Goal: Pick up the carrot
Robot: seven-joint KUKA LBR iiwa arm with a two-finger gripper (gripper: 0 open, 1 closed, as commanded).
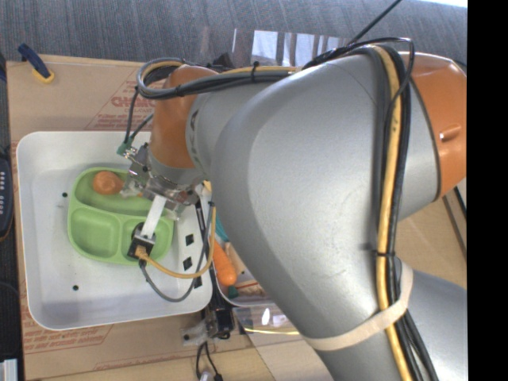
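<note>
An orange carrot [225, 267] lies at the left edge of the right bin [238, 296], mostly covered by the big grey arm. My gripper [138, 182] hangs over the left bin [48, 236], above the top compartment of a green divided plate [95, 232]. It is well to the left of the carrot, across the wall between the bins. A rounded orange item [105, 182] rests in that top compartment, just left of the gripper.
A teal thing [220, 233] peeks out beside the arm, just above the carrot. The arm's body hides nearly all of the right bin. Brown cardboard [95, 86] lies under the bins, with a blue and yellow clamp [36, 63] at the far left.
</note>
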